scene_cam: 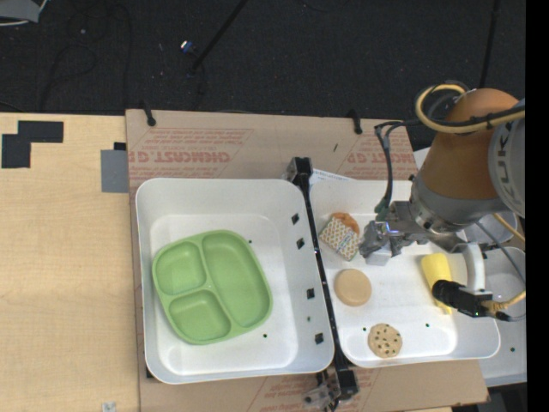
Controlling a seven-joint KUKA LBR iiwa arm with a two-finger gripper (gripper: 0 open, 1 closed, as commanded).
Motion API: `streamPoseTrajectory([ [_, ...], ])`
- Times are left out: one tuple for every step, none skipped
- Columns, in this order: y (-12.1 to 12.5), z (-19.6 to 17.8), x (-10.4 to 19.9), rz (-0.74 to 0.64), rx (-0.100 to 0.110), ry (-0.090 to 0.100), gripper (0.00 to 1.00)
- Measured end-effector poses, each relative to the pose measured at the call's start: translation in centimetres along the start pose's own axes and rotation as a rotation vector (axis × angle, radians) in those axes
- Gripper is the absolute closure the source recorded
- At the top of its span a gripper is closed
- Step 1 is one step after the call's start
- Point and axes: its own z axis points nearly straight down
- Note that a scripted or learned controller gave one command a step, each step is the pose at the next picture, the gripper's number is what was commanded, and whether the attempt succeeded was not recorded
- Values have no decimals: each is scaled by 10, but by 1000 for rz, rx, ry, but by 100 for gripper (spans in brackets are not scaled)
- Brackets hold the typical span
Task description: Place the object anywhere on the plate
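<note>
A green plate (212, 287) with three compartments lies in the left bin. In the right bin sit a patterned wrapped snack (340, 234), a round tan bun (352, 287), a chocolate chip cookie (385, 340) and a yellow banana-like piece (436, 274). My gripper (378, 243) hangs low over the right bin, just right of the wrapped snack and above the bun. Nothing shows between its fingers.
The two white bins (283, 363) meet at a black divider strip (312, 264) with clips. Cardboard lies under the bins. A wooden bench top (60, 273) spreads to the left. Cables loop off the arm's wrist at the right.
</note>
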Motion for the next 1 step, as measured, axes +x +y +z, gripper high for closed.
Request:
streamPoseTrajectory([
  [9, 5, 49, 1, -1, -1, 100],
])
